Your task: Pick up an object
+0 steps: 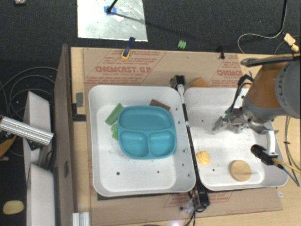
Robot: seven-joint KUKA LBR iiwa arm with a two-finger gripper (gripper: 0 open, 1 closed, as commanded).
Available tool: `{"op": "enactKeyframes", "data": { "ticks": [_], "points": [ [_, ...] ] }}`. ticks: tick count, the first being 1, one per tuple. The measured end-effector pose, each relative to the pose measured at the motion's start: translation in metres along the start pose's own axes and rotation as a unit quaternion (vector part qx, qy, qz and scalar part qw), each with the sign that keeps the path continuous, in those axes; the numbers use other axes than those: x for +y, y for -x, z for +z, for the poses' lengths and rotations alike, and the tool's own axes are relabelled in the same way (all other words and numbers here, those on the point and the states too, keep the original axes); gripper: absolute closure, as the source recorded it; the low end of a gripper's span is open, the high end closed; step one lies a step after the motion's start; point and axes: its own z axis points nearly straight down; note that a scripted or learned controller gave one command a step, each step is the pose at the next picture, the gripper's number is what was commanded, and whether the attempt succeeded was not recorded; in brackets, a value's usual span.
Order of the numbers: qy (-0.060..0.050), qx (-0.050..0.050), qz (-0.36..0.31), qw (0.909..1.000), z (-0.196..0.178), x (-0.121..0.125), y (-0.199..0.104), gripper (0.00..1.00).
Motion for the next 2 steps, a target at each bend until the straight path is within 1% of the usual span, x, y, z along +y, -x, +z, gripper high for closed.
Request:
{"op": "enactKeyframes", "data": {
  "ticks": [1, 2],
  "points": [
    [0.006, -0.002, -0.001, 1.0, -0.012, 0.005, 0.002, 1.0],
    [0.012, -0.002, -0.005, 0.9999, -0.127, 0.053, -0.034, 1.0]
  ]
}}
